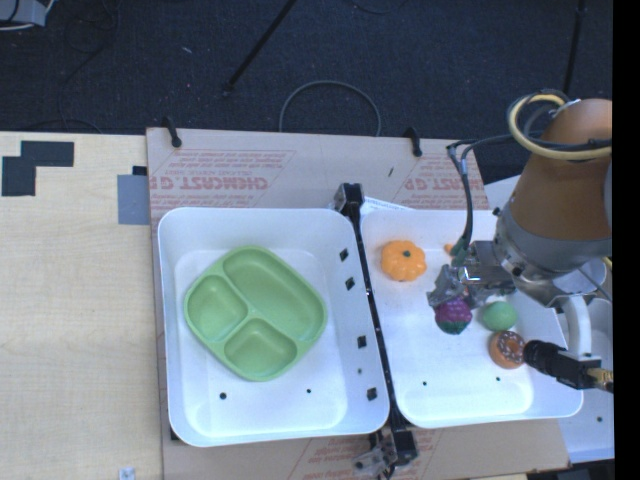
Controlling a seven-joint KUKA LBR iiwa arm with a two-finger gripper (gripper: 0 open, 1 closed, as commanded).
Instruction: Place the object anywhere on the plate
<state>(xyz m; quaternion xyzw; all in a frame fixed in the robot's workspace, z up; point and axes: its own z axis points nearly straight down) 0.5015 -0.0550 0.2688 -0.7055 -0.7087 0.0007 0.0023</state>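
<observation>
Two shallow white plastic bins sat side by side on the bench. The left bin (190,408) held a light green plastic plate (255,311) with three compartments, nothing on it. The right bin (450,398) held the loose items: a small orange pumpkin-shaped toy (403,261) near its upper left, a purple round toy with a green top (453,315) toward the middle, a pale green rounded toy (498,316) just beside it on the right, and below that a brown doughnut-shaped toy with coloured sprinkles (507,349) near the right wall. The arm's grey two-finger gripper (452,290) hung low directly over the purple toy, right against its top, but I could not tell from where I stood whether it was clenched on it or released, as the metal hid the contact. The purple toy lay in the right bin, well apart from the plate. Both bins rested on a flat sheet of brown cardboard with red printed lettering (250,173), laid over a pale wooden bench top (70,318). Behind the bench, dark carpet (150,58) ran across the room, with black cables (330,103) looping over it.
</observation>
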